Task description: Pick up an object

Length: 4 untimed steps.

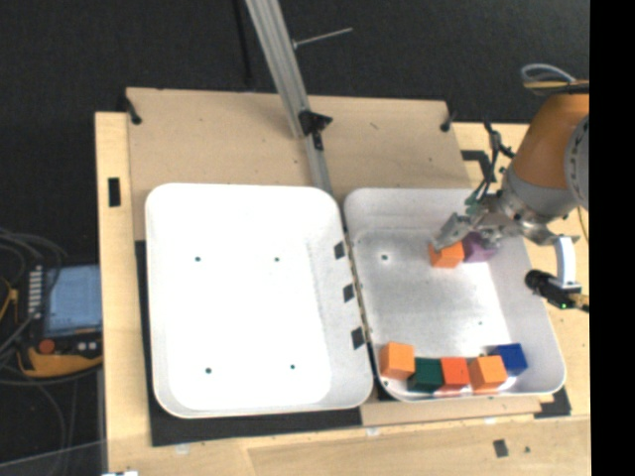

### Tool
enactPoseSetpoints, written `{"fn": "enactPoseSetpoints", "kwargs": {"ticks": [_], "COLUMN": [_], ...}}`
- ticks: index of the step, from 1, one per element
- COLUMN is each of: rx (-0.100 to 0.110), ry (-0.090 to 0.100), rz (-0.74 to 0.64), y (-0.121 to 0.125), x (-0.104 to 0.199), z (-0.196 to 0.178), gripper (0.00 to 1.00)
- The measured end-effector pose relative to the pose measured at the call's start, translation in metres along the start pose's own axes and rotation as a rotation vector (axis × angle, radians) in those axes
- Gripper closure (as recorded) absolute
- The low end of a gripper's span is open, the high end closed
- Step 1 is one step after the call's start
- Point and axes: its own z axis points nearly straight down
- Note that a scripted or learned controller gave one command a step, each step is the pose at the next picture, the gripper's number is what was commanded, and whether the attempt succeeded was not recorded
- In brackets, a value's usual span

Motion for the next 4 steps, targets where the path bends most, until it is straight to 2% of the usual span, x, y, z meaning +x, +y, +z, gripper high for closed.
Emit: {"fn": "enactPoseSetpoints", "kwargs": {"ticks": [1,2,3,4], "rx": [-0.013,0.013,0.02,0.021], "ry": [0.003,0.009,0.008,0.01], "rz": [-0.005,-0.004,-0.007,-0.004], "y": [0.006,0.018,0.019,0.001], "x": [0.002,0.0,-0.001,0.047], "z": [-0.017,-0.077,-0.078,-0.093], "gripper": [1.0,1.0,1.0,1.0]}}
